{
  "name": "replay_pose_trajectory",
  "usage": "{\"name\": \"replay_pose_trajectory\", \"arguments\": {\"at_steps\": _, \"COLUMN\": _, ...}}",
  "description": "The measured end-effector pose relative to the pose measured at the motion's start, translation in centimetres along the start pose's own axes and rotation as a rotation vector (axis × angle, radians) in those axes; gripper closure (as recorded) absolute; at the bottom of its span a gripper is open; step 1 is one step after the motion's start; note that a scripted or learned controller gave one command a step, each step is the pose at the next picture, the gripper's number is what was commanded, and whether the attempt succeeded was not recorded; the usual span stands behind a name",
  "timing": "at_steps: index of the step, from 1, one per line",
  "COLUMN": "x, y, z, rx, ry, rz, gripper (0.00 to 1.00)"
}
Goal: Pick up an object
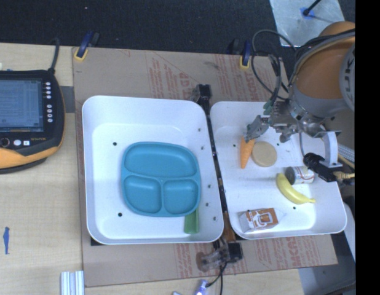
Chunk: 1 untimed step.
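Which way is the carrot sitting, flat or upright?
Flat. The carrot lies lengthwise on the right bin's floor, tip toward the camera, beside the tan disc.

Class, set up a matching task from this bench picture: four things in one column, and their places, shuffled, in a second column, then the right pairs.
Things:
1. blue divided plate
2. carrot
3. banana
4. small carton

Places:
A. right bin, near its front edge
B. left bin, in the middle
C. right bin, just below the gripper
D. right bin, beside a small can

Pairs: 1-B, 2-C, 3-D, 4-A
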State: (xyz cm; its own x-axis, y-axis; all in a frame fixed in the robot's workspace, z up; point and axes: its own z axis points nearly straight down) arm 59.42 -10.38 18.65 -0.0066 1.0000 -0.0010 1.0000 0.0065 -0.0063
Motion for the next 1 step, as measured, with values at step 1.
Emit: {"name": "replay_pose_trajectory", "arguments": {"at_steps": 1, "x": 0.45, "y": 2.1, "z": 8.66, "rx": -0.004, "ry": -0.001, "rz": -0.001, "gripper": 0.0}}
